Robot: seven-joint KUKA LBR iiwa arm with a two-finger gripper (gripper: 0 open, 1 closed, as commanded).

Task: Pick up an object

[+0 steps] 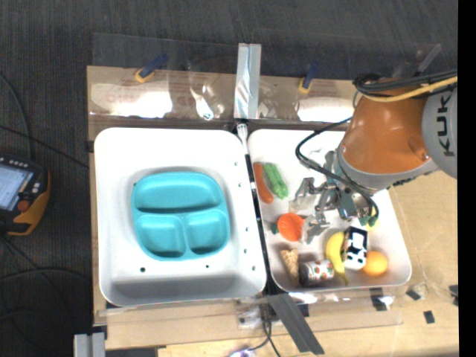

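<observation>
**Hand low in the right bin, nothing picked yet**

The hand [325, 201] hangs low over the middle of the right bin [398, 233], and I cannot tell how it is set. No object looks lifted, so I judge this is the reach step.

The nearest things are the tomato [291, 226], just beside the hand, and the banana [336, 250] toward the near edge of the tabletop. The next move needs a straight descent on one of them.

The near part of the bin is crowded; the pepper [276, 178] by the wall between the bins has more room. The left bin [111, 222] carries a tray [181, 213].
</observation>
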